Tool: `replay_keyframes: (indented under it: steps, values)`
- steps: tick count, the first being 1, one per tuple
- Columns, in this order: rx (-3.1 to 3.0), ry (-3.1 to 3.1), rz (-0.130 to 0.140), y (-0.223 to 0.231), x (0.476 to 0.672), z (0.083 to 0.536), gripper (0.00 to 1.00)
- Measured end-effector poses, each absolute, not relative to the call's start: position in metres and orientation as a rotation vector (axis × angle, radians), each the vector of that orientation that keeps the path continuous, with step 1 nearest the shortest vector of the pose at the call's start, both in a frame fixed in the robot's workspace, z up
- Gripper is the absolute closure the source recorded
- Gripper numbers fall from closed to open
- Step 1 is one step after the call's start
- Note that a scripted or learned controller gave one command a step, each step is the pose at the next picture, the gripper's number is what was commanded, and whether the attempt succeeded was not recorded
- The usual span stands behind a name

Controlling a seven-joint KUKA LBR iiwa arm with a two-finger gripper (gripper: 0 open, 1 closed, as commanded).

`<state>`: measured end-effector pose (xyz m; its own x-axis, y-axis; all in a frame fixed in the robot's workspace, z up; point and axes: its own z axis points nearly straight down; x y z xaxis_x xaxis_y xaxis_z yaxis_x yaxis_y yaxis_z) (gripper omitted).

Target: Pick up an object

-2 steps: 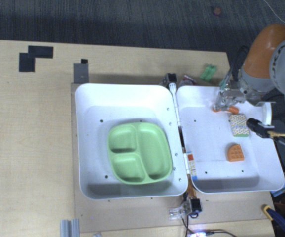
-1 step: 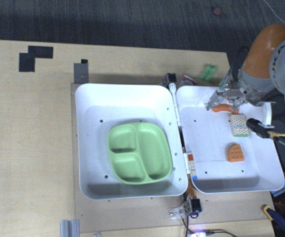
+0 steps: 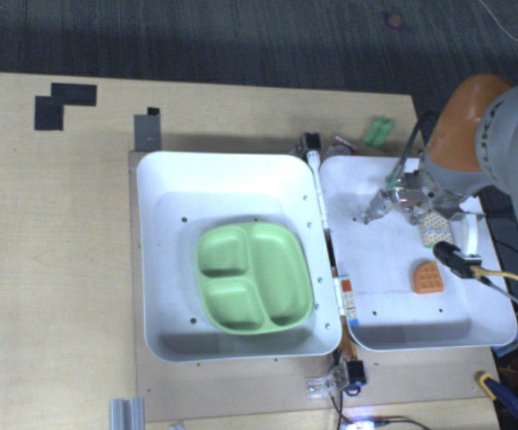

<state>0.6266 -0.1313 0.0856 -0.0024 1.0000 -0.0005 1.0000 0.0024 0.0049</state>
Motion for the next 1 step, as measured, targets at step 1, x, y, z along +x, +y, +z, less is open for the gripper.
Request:
replay_keyframes:
  steps: [1]
  values:
    - [2.216,2.22,0.007,-0.1036,0.5744,0.0866,0.0]
